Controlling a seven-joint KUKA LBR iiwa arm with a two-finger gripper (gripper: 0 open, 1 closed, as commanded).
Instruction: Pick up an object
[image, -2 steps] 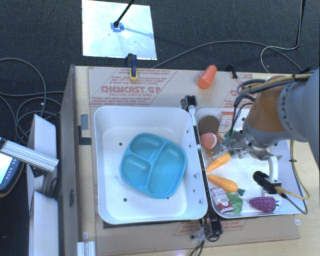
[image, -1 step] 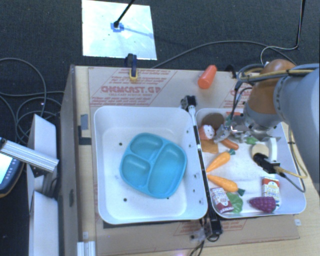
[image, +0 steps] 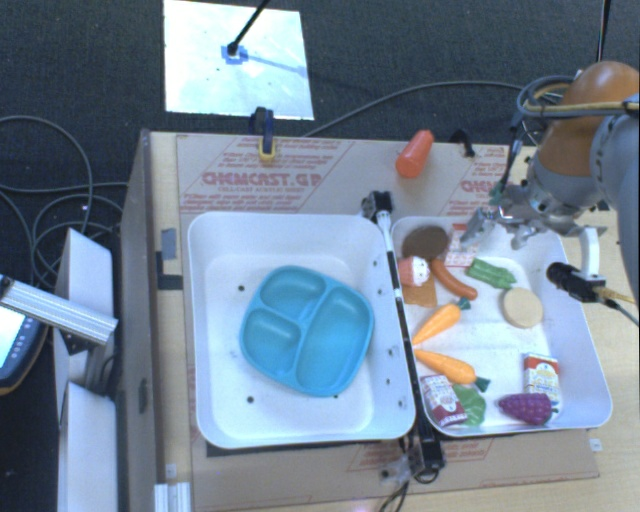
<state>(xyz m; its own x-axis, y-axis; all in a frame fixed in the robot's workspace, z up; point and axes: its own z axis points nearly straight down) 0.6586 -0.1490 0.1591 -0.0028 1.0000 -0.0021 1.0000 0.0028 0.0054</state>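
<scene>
Arm (image: 590, 120) over right bin (image: 590, 395) | jaws: can't tell | sausage (image: 455, 279) lies near bin's back, beside pepper (image: 490, 271) | looks light, slick plastic, grab mid-length

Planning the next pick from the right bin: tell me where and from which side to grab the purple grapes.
Grip the purple grapes across the short width of the bunch, coming straight down from above. They lie flat near the right bin's front corner, long axis left-right, with the small carton close behind, so a sideways approach looks crowded.
</scene>
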